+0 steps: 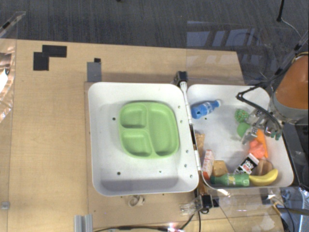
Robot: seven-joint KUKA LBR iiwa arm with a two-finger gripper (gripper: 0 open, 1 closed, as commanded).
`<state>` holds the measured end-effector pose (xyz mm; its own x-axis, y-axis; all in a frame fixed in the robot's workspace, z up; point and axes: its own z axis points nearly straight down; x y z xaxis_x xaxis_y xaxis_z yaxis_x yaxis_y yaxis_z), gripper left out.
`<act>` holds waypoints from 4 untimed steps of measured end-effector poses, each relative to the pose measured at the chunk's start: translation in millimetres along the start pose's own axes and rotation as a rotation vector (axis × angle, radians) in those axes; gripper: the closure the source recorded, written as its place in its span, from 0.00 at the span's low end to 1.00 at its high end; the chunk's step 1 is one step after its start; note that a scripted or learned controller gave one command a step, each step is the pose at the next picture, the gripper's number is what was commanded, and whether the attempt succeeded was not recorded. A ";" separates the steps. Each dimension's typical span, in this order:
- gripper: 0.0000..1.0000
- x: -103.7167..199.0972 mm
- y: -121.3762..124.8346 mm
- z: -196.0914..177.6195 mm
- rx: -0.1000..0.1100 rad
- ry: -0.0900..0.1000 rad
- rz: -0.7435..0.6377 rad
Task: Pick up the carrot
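The carrot (261,146) lies in the right bin (227,92), just above the banana (264,177). The gripper (256,129) hovers at its upper end, fingers seemingly parted, holding nothing. Straddle the carrot squarely, avoiding the green toy (243,122) beside it.

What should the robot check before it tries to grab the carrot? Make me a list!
1. Orange carrot in the right white bin: ok, it lies near the right wall.
2. End effector close to the carrot: ok, it sits right at the carrot's upper end.
3. Carrot between the fingers: cannot tell, that spot is too small and cluttered.
4. Room around the carrot: not ok, the green leafy toy and the black-and-white box crowd it.
5. Yellow banana out of the way: ok, it lies lower, by the bin's front edge.
6. Green divided plate out of the way: ok, it lies in the left bin.
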<state>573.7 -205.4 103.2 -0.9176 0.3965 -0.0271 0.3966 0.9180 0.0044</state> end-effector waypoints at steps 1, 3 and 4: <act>1.00 19.6 92.6 -68.7 -0.004 0.012 -0.157; 0.00 53.7 25.1 11.8 -0.001 0.010 -0.246; 0.00 47.2 55.3 12.3 0.000 0.012 -0.141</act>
<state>552.7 -136.0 89.8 -0.9646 0.2633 -0.0158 0.2633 0.9647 0.0017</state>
